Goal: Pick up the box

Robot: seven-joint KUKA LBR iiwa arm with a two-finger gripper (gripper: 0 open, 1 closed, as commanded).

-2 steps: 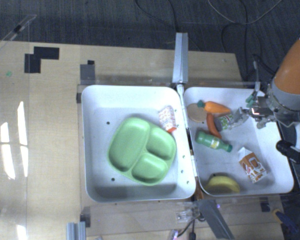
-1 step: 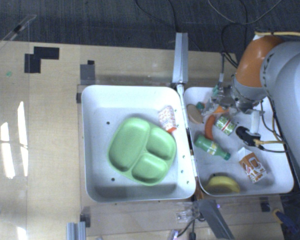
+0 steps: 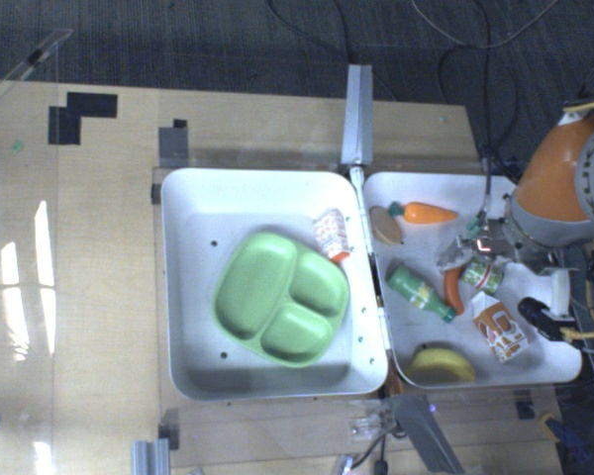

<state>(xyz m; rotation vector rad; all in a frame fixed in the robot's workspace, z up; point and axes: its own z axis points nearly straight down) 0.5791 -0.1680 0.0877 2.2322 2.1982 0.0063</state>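
Grey KUKA arm with orange band above the wrist (image 3: 564, 181) reaching in from the right edge, upper links bulking large at the frame's side. Wrist angled down and to the left. Two-finger metal gripper (image 3: 472, 247) low at the arm's tip, pointing leftward and down. Finger spread too small and cluttered to make out

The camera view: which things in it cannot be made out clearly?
- End effector: small and cluttered; its fingers are too fine to read.
- Box: the print is too small to read.
- Can: partly covered by the end effector.
- Arm: cut off by the right edge.
- Packet: its label is blurred.
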